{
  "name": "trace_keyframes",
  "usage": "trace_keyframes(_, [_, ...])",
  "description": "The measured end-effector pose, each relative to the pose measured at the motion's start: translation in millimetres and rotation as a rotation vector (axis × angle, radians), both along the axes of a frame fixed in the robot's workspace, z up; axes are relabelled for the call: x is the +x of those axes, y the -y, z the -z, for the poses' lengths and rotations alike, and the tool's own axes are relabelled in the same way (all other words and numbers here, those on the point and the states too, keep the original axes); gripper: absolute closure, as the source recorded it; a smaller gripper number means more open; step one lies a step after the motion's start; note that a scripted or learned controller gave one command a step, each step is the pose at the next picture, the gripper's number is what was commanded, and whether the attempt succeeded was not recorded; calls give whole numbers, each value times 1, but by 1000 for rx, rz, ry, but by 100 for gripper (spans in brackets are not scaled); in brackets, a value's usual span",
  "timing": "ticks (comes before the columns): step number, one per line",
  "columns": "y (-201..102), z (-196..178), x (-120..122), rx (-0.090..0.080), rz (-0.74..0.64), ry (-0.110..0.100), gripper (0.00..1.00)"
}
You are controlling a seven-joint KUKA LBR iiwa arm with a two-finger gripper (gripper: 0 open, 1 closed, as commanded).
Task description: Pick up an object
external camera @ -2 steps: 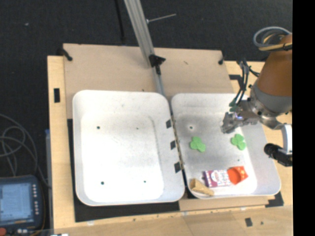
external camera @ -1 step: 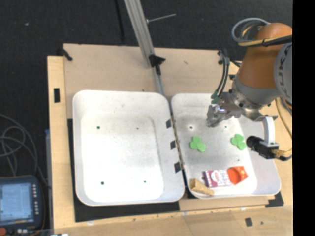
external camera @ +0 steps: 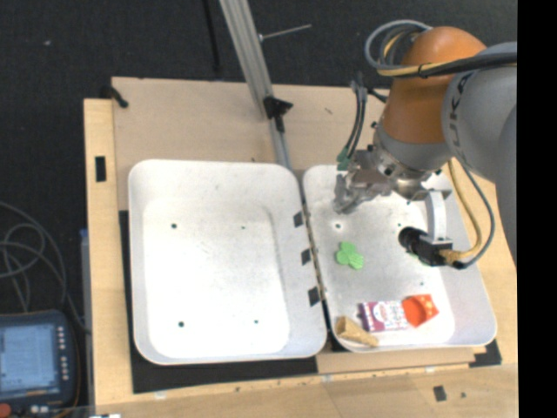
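Right bin (external camera: pixel 470 316) — green clover-shaped piece (external camera: pixel 350 255), purple carton (external camera: pixel 381 316), red item (external camera: pixel 419 309), tan piece (external camera: pixel 352 329). Claw (external camera: pixel 346 200) at far-left corner — finger state indiscernible.

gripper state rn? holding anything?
Gripper: over the back of the right bin, above the green object; nothing visible between its fingers. Open or shut: cannot be told.

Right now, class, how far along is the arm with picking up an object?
Done: the pincer is over the right white bin, near its upper left corner. In hand: nothing visibly held. Left: the green clover-shaped piece, purple-and-white carton, red block and tan piece all lie in that bin.
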State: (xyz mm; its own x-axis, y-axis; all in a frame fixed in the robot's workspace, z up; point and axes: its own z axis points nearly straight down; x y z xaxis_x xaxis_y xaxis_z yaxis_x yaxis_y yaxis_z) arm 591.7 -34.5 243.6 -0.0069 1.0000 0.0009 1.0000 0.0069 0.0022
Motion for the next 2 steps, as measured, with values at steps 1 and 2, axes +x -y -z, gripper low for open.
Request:
trace_keyframes(1, [-52,10,12,-1,1,0,100])
trace_keyframes(2, [-97,17,29,-1,1,0,100])
